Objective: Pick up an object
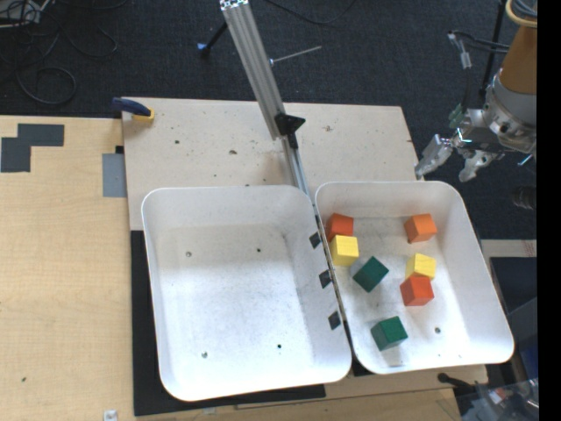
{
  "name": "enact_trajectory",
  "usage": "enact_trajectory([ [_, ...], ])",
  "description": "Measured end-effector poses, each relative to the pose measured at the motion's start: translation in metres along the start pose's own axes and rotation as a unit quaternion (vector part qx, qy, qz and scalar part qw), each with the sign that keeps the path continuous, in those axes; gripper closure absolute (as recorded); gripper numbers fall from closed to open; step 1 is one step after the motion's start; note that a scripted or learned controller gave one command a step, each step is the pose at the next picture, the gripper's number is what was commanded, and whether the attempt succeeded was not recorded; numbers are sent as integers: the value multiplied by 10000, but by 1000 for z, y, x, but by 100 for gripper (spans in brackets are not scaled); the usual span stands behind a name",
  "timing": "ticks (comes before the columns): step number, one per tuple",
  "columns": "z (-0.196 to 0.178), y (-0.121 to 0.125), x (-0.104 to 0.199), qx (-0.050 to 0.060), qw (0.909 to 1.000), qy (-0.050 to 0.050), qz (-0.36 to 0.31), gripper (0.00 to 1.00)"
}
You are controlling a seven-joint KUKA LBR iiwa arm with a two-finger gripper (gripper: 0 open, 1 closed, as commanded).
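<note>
While no lettering or brand mark can be read on any surface, the blocks tell apart well by colour. Gripper [451,158] hangs beyond the far rim of the right bin [478,235], over dark floor; fingers spread apart, nothing between them, touching nothing. Orange band of the arm [519,60] above it.

Landmark: the right bin. Inside it, seven small cubes, all apart from the gripper:
- red-orange cube [340,225] at the far left corner, touching a yellow cube [345,249] just nearer the camera
- orange cube [421,227] toward the far right
- dark green cube [370,274] mid-bin, turned corner-on
- second yellow cube [423,265] right of centre, just beside a red cube [416,289]
- green cube [388,332] near the front rim

Cubes have no long axis; faces sit flat, edges variously rotated.

Left bin [175,209] abuts the right bin's left wall. A slanted aluminium bar [259,68] rises from the bench behind their seam.
</note>
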State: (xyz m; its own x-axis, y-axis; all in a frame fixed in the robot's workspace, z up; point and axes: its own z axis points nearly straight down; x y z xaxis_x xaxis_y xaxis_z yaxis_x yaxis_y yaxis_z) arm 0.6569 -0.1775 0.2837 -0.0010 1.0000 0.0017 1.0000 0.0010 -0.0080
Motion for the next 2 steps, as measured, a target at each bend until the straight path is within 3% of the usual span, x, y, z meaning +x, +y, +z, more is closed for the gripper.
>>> enact_trajectory([
  [1, -3, 1, 1, -23, 10000, -8, -17, 0],
  [2, 44, -6, -3, -2, 10000, -3, 6, 0],
])
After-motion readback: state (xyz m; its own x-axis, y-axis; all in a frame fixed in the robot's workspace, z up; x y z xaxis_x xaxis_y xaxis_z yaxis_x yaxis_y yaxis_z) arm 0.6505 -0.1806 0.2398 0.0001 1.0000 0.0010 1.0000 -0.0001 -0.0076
